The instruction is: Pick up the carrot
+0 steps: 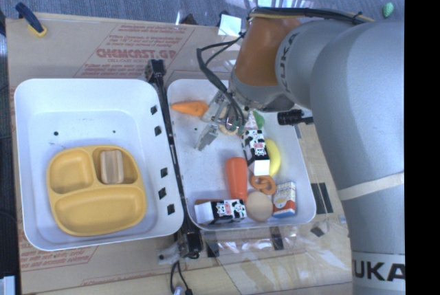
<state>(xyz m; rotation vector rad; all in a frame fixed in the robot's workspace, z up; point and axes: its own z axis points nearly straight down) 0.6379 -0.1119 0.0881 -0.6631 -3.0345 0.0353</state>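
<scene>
Camera view: the carrot lies at 11 o'clock in the right bin, untouched. Gripper hovers just beside it at 4 o'clock, open and empty. Approach step; next, shift toward 10 o'clock, descend, close.

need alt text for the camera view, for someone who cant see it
A grey arm's end effector hovers beside a small orange carrot in the right white bin of toy food; the left white bin holds a yellow divided tray.
</scene>
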